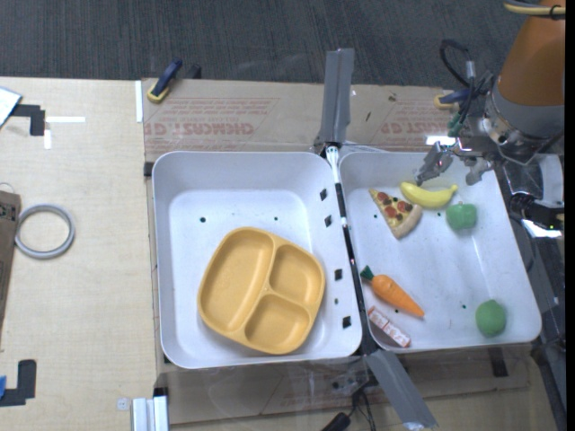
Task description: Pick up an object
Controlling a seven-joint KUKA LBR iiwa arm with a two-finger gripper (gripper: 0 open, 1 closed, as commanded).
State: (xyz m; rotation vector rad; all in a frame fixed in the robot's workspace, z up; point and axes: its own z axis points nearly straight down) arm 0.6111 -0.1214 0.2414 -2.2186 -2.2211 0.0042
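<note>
tape roll (41,231): far L on the bench, lying flat, well apart from the bins.
clamp (164,80): blue/yellow, on the cardboard behind L bin, near its back-L corner.
cardboard (243,119): brown sheet w/ red print, under & behind both bins.
L bin (180,196): white, shallow; holds the plate.
plate (261,290): yellow, 3 compartments, in front-centre of L bin, turned a bit askew to the bin walls.
divider (337,106): grey bar running front-back between the bins.
R bin (431,268): white, shallow; holds the toys.
carrot (395,295): orange, green top; long axis diagonal, green end toward back-L by the divider, tip toward front-R.
wrapper (389,326): small red/white packet at front-L wall of R bin, just in front of carrot.
pizza (396,210): toy slice, back-L part of R bin; point aims front-R-ish, crust at its front-R end, touching or just beside banana's L end.
banana (428,194): yellow, back of R bin; long axis roughly L-R, slight curve, ends lifted toward back; R end near the back lime.
gripper (438,165): just behind/above banana, apart from it or barely at it; can't tell whether fingers are spread or pressed.
limes: one (461,216) just R of banana; other (490,317) at front-R corner, well apart.
arm (530,70): orange band, enters from R over R bin's back-R corner.
</note>
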